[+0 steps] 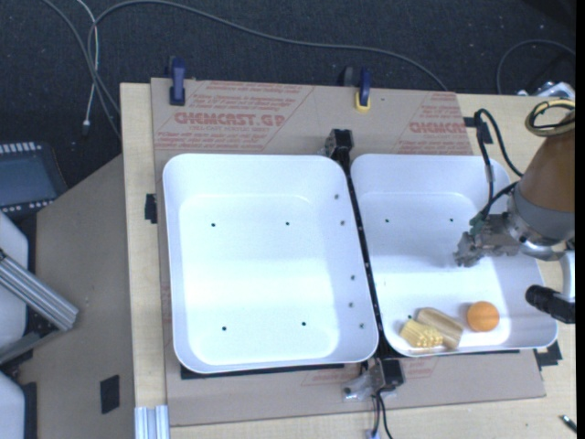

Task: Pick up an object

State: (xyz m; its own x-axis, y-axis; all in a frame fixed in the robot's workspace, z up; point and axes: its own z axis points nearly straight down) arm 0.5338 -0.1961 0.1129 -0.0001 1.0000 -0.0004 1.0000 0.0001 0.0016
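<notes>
Gripper hangs over the right bin, mid-bin toward its right side, w/ nothing seen between it and the bin floor; whether it's open or closed can't be told from this angle, too small & dark. Nothing is held as far as the view shows. Below it, along the bin's near edge, sit three candidates: an orange ball nearest the gripper, then a tan roll-shaped piece just beside it, and a yellow corn-like piece touching the tan one, close to the bin's front-left corner. All look like small toy food, so prob. light, hollow plastic, stiff, a bit slick. Ball is the easy pick: stands apart from the others, but round & smooth, so it may squirt out unless taken across its widest part, centred. Tan & yellow pieces are longer, best pinched across the short axis, tho they crowd each other and the bin wall. Left bin lies alongside on the desk.
</notes>
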